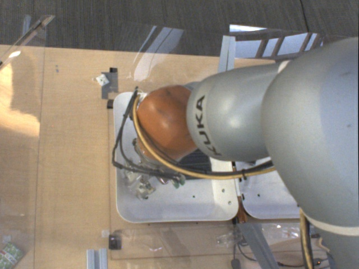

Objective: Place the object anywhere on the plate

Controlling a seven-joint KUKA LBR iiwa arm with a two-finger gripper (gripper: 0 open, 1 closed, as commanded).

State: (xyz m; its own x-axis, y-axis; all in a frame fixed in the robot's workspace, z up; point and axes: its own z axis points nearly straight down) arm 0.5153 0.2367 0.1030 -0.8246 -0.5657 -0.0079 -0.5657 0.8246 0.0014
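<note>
While the big grey KUKA arm (263, 116) leans in from the right, its bulk and the orange band (164, 120) above the wrist cover most of the left shallow white bin (168, 209), so from where I stand very little of the work itself can be read. Below the orange band, among black and yellow cables (147, 150), something pale and metallic pokes out low over the bin floor; I take that to be the gripper (140, 185), but whether it is spread, pressed together or pinching anything I cannot tell.

No plate can be picked out, nor the object meant to go on it. Both may lie under the arm in the covered part of the left bin, or the object may be in the tool's grasp; that is a guess. A corner of the right white bin (269, 203) peeks out beneath the arm's elbow, showing bare white floor.

As for progress, I would judge the arm to be down at the bin, at either a pick or a placing. With nothing seen resting on a plate, the task cannot be called done; the placing has yet to be confirmed.
</note>
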